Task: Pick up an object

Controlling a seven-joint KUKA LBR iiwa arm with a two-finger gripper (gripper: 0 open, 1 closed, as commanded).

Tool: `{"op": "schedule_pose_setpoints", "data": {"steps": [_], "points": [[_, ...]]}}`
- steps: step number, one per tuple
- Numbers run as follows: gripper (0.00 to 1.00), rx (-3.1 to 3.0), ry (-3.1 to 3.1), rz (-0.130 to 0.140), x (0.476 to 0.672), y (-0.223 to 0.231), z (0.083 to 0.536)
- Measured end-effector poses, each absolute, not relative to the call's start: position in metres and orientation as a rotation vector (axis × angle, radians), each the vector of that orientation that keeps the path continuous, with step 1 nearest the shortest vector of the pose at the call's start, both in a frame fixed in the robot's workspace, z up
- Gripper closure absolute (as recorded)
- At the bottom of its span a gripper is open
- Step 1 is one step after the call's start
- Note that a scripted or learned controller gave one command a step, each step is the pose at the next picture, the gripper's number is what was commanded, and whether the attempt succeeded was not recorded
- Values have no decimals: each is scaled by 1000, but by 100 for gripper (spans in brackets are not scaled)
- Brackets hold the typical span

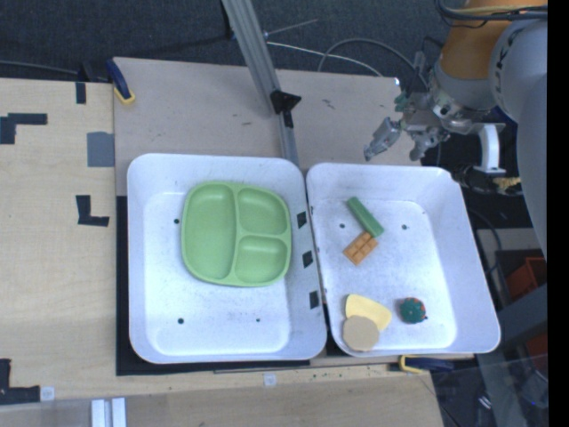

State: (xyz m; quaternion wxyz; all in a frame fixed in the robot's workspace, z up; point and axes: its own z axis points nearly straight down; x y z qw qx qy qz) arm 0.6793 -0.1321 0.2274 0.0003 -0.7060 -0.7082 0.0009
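A tan bench (204, 105) bears two white bins (151, 238) side by side.

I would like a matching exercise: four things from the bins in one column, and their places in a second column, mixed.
Things:
1. green plate
2. green stick
3. orange waffle piece
4. dark green ball

Places:
A. right bin, near its front right corner
B. left bin
C. right bin, just below the green stick
D. right bin, toward its back

Pairs: 1-B, 2-D, 3-C, 4-A
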Motion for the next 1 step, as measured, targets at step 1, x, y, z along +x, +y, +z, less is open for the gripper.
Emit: {"op": "schedule_pose_setpoints", "data": {"steps": [1], "points": [[0,-2218,-2224,4,679,-132,227]]}}
